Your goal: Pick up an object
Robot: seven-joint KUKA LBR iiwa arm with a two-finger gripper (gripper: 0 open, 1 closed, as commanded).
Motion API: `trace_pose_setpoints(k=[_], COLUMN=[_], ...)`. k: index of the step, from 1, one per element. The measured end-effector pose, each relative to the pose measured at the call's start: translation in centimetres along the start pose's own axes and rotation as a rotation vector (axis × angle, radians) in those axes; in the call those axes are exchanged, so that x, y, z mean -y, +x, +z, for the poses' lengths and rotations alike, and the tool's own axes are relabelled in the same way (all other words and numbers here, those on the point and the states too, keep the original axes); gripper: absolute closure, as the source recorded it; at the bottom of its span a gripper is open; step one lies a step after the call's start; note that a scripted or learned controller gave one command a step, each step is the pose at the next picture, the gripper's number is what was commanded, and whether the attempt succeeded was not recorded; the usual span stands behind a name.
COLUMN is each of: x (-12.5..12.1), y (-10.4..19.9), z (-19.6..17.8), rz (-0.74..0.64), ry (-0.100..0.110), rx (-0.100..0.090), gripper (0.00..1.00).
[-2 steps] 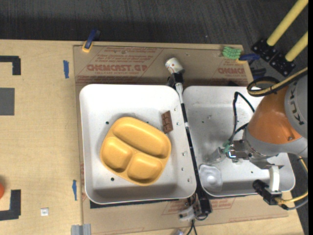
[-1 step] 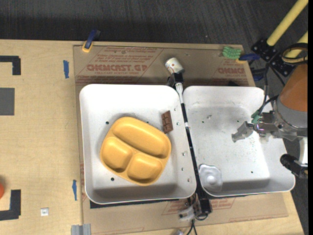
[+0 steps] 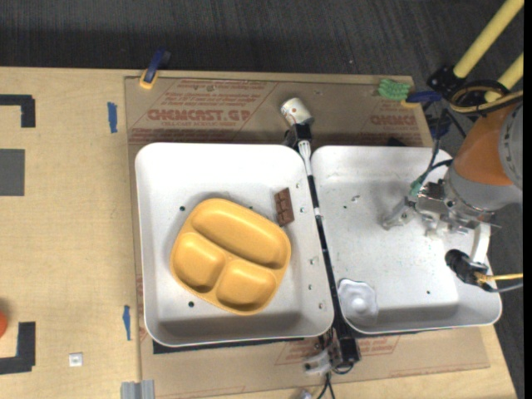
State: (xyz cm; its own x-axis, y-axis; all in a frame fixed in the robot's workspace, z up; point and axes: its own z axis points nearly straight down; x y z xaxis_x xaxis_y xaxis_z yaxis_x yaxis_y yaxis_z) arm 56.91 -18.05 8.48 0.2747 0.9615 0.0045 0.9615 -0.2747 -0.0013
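A clear cup (image 3: 357,297) lies in the right bin (image 3: 432,318), below and left of the gripper (image 3: 397,215), well apart from it. Whether the gripper's grasp is closed cannot be told. Farther left, a yellow tray (image 3: 230,254) and brown block (image 3: 283,207) sit in the left bin (image 3: 166,181).

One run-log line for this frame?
arm: over right bin | gripper: above bin floor, nothing seen held | left bin: yellow divided tray, brown block | right bin: clear piece

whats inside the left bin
The left bin holds a yellow three-compartment tray lying upside down, and a small brown block against the right wall. The tray covers the bin floor beneath it, so anything under it is hidden.
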Motion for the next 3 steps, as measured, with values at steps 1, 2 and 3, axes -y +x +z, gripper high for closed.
trace_pose_setpoints(k=[1, 2, 3], x=[-2.5, -4.9, -5.0], y=[-0.5, 3.4, 3.4], z=[-0.2, 0.0, -1.1], rz=[-0.231, -0.292, -0.294], ry=[0.0, -0.003, -0.006], rx=[-0.016, 0.005, 0.006], gripper=[0.0, 0.0, 1.0])
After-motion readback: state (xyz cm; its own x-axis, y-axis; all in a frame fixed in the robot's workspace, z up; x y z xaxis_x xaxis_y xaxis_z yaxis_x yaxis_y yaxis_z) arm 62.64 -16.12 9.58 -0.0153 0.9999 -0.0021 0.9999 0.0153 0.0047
